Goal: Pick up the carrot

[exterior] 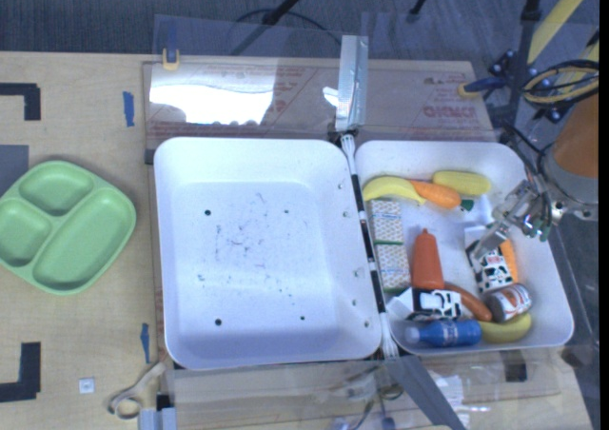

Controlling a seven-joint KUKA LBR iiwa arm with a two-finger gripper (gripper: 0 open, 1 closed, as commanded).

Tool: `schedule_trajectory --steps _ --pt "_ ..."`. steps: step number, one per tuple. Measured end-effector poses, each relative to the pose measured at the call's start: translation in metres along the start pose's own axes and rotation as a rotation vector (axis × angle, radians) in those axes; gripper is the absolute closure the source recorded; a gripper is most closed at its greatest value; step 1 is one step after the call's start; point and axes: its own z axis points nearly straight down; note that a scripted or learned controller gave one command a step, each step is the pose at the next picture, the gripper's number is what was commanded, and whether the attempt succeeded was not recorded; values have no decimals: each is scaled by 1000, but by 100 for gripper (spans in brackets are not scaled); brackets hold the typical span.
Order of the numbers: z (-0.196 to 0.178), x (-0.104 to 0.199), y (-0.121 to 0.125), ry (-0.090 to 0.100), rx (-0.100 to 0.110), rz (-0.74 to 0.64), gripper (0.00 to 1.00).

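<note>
The carrot [437, 194], orange with a green tip at its right end, lies in the back part of the right bin [555, 271], between a yellow banana [388, 188] and another yellow fruit [461, 181]. My gripper [490, 240] reaches in from the right and sits low over the bin's right half, forward and to the right of the carrot and apart from it. A small orange piece [509, 255] lies just beside the gripper, above a cow-print carton [493, 272]. The carrot is not between the gripper's parts.
The right bin also holds an orange bottle [427, 260], a striped packet [388, 243], a second cow-print carton [438, 302], a blue bottle [443, 333], a can [510, 300] and a banana [509, 327]. The left bin [181, 166] adjoins it. A green divided plate [62, 224] lies far left.
</note>
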Motion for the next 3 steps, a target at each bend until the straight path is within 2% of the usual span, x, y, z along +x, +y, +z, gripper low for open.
schedule_trajectory --steps 1,2,3 --pt "31 -1 77 -3 -3 -509 0" --pt "-35 30 140 -1 -3 -529 0" --pt "25 17 151 -2 -3 -428 0"
